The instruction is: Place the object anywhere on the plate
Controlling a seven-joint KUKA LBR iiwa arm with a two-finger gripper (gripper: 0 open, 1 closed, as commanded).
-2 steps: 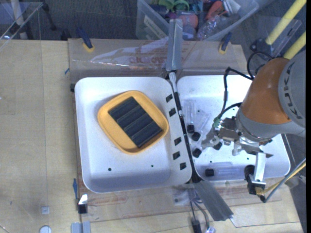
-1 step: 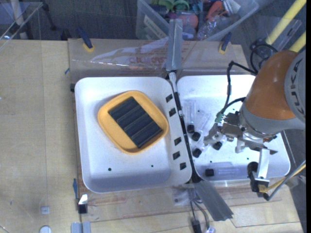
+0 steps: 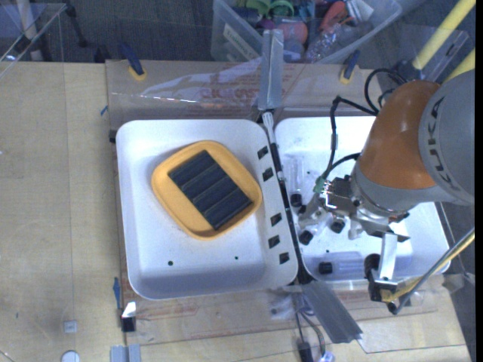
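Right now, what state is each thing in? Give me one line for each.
Yellow plate: flat in the left bin, carrying the block.
Black ribbed block: lying flat on the plate, set diagonally.
Left bin: holds the plate.
Gripper: low over the right bin, away from the plate.
Right bin: beneath the gripper.
Clear tub: open, full of colourful toys.

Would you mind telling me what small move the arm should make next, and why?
Probably just lift straight up and keep clear. The dark ribbed block already lies flat on the yellow plate in the left bin, while the gripper hangs over the right bin, across the divider from the plate. Nothing seems left to place.
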